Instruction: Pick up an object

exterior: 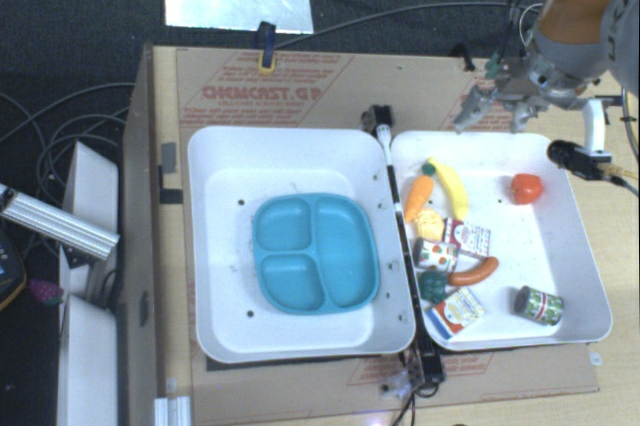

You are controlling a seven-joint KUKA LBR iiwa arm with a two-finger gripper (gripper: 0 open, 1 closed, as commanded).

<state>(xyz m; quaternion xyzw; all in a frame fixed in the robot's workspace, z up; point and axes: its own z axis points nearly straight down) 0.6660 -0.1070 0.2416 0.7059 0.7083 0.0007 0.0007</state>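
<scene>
My gripper (496, 118) hangs over the far rim of the right bin (585, 249), open, with nothing between its fingers. Below it in that bin lie a yellow banana (448, 186) and an orange carrot (420, 197), side by side near the bin's left wall. A red tomato (527, 187) sits apart toward the right. Closer to the front are a small red-and-white box (470, 239), a small can (436, 255), a red sausage (472, 272), a green piece (432, 287), a flat carton (458, 310) and a green-labelled can (539, 305).
The left bin (225, 214) holds a blue divided plate (315, 251). A black clamp (380, 121) sits where the two bins meet at the back. A black fitting (575, 157) overhangs the right bin's far right corner. Cardboard lies under both bins.
</scene>
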